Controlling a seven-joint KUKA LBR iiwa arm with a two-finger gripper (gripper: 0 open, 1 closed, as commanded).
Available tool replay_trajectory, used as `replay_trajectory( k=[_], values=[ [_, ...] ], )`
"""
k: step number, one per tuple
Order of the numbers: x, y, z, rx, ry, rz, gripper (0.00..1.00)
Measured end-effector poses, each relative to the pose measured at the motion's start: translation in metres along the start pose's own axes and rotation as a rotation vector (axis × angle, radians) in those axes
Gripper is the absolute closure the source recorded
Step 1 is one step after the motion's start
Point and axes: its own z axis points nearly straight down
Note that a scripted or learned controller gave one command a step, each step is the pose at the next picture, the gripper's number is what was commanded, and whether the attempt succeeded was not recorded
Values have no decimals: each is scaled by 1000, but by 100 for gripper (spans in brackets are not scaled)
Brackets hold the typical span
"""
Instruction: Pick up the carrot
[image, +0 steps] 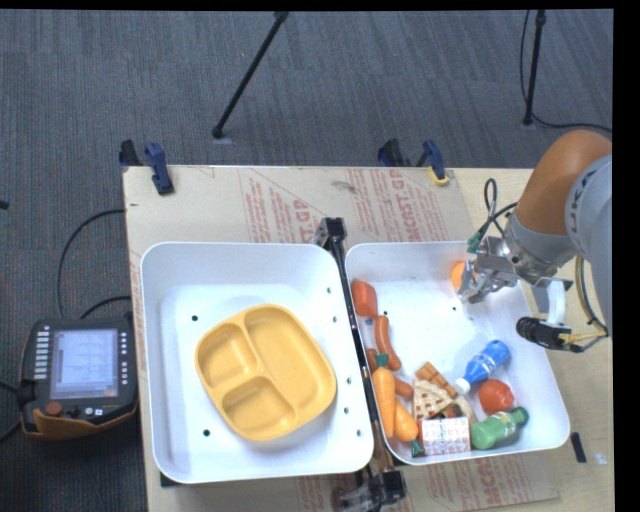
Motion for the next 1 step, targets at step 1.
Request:
replay_trajectory(
  k=[1],
  values=[
    [-1, 0, -97, -4, -3, 161, 100]
  ],
)
